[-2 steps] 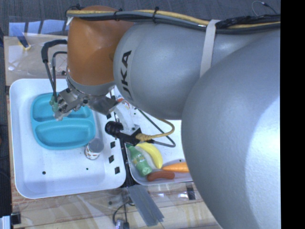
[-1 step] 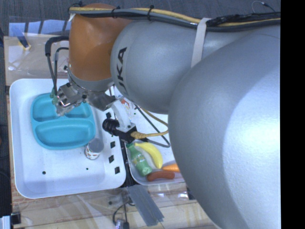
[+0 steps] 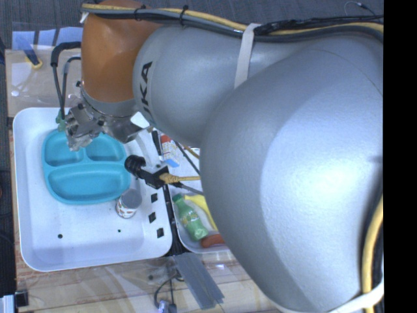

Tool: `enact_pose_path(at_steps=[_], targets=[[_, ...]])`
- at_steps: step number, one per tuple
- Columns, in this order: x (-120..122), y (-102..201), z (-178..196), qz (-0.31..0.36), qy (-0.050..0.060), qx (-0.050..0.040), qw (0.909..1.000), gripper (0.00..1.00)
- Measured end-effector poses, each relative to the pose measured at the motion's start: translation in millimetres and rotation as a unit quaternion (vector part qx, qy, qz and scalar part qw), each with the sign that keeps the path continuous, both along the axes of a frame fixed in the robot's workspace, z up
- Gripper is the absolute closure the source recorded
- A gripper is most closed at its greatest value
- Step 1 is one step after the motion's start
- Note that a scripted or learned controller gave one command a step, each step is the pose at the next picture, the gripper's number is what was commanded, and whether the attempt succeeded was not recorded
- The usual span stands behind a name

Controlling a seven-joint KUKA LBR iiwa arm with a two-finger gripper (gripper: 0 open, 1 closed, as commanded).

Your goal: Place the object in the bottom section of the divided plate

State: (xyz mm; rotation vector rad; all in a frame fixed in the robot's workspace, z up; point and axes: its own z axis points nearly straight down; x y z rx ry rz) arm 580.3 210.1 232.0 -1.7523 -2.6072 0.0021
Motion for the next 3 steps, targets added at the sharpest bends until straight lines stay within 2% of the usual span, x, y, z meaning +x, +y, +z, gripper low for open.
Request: enact_pose_path(at_steps=[1,2,3], targets=[[11.2,2.0,47.8,0.03,0.0,0.0001,0.9996,1.0],[50.8,-17.6,3.0,-0.014,0.0,-0.0004,0.9999,1.0],[74.8,-12.4,27.3,0.056,-0.001,0.0005,0.9984,1.0]])
